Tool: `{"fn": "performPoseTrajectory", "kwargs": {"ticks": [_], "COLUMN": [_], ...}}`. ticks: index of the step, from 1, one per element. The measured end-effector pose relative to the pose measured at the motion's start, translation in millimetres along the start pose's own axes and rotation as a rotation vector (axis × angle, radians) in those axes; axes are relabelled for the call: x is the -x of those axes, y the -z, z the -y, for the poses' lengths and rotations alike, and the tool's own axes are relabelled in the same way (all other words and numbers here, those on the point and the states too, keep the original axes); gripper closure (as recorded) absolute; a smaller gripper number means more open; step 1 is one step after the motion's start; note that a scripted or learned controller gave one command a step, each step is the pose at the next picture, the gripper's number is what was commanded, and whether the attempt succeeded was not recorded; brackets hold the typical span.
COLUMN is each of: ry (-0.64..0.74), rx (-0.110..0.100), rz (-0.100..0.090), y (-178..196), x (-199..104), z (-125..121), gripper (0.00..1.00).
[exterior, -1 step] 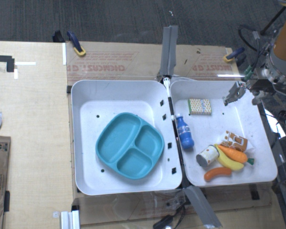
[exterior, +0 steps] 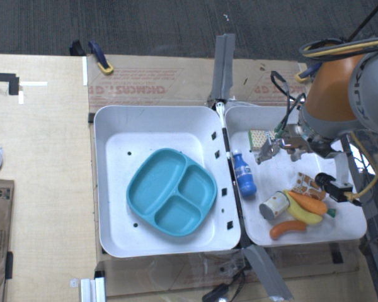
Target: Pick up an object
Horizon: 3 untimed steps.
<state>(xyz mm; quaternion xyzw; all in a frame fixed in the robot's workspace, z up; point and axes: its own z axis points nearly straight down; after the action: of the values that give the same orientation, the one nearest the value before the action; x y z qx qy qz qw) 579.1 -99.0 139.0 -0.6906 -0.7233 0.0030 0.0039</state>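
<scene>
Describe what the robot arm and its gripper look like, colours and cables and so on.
The arm is grey with a broad orange band above the wrist. Yellow and black cables loop over its top. The gripper is a small metallic grey assembly with thin fingers and dark wires trailing nearby.

Grey arm, orange band, yellow and black cables; metallic, seemingly silver tool

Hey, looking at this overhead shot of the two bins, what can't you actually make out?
- Gripper: too small and blurred in the camera view to read its fingers.
- Patterned packet: partly covered by the gripper.
- Snack wrapper: print too small, carrot overlaps it.
</scene>
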Motion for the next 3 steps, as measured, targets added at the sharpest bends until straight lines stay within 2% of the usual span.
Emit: {"fn": "performPoseTrajectory", "kwargs": {"ticks": [1, 2, 3], "ry": [0.072, 0.070, 0.069], "rx": [0.017, 0.017, 0.017], "rz": [0.004, 0.005, 0.005], "y": [-41.5, -33.8, -33.8], "x": [-0.5, 0.4, 0.5], "z": [-69.9, -70.7, -70.7], "gripper": [0.00, 1.00, 0.00]}}
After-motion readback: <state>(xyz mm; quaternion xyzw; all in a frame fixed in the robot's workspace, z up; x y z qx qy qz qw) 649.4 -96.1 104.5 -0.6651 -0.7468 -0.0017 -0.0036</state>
